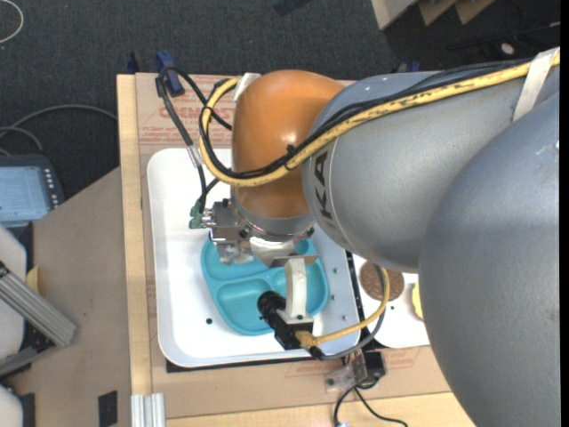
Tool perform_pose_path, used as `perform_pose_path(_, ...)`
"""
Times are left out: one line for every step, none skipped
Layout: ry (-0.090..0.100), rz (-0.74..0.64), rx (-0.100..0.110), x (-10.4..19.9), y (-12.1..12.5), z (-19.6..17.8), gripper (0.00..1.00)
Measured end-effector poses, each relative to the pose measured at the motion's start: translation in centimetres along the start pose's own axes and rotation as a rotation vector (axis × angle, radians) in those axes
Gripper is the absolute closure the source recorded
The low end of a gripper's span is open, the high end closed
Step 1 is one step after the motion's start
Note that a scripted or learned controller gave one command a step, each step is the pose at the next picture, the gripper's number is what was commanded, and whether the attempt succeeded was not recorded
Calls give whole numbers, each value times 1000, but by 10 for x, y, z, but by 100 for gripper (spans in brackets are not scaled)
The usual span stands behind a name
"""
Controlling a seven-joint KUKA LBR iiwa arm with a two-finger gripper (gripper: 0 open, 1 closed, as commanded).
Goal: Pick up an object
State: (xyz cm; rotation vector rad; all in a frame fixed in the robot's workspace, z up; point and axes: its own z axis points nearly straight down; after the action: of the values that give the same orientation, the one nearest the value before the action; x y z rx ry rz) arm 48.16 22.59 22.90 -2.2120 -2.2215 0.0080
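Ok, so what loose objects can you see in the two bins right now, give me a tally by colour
Teal: 1, the divided dish in the left bin, partly under the arm.
Brown: 1, the round thing in the right bin.
Yellow: 1, a piece at the arm's edge.
Total: 3 in sight; the arm hides much.

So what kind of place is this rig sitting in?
Likely a robotics lab or test cell: a wooden bench bearing a white bin, cables trailing across dark carpet, and a handheld control pendant at left.
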Motion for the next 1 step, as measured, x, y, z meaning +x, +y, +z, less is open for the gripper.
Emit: perform_pose_path(8, 2, -27, -1, 5, -277, 100)
